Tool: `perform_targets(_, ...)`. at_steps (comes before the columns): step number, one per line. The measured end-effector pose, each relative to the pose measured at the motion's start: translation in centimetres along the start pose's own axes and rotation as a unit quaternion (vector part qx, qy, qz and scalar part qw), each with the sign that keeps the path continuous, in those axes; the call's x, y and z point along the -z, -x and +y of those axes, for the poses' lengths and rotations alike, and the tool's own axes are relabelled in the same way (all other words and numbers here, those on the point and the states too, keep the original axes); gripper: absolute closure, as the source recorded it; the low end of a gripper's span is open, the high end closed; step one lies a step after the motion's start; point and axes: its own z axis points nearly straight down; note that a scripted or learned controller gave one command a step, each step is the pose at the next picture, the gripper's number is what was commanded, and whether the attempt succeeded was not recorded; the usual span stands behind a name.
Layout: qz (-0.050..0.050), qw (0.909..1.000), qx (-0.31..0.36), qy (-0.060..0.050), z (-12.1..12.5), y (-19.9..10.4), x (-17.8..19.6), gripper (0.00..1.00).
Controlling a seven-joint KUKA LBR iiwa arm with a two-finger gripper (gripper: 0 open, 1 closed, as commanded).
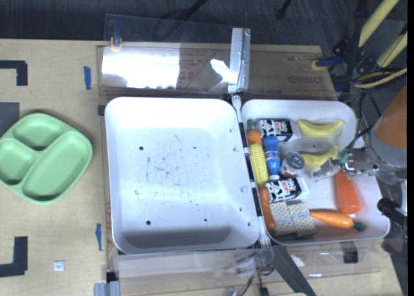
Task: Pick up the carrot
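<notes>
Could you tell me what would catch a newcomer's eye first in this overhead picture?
Probably the crowded right bin, packed with toy food: a banana at the top, a corn cob along its left wall, and the carrot lying near the bottom edge. Next, the pale green divided plate on the bench at far left stands out, beside the large left bin.

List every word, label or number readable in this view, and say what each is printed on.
None can be read.
Reddish print on the cardboard behind the right bin: too blurred.
Black-and-white cartons and: markings too small.
Patterned packet: no legible text.
</notes>
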Motion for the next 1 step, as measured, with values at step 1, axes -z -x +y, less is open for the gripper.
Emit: perform_targets(1,-0.001,0.9978,-0.064,-0.019,-4.09,-2.78,3.00,0.00)
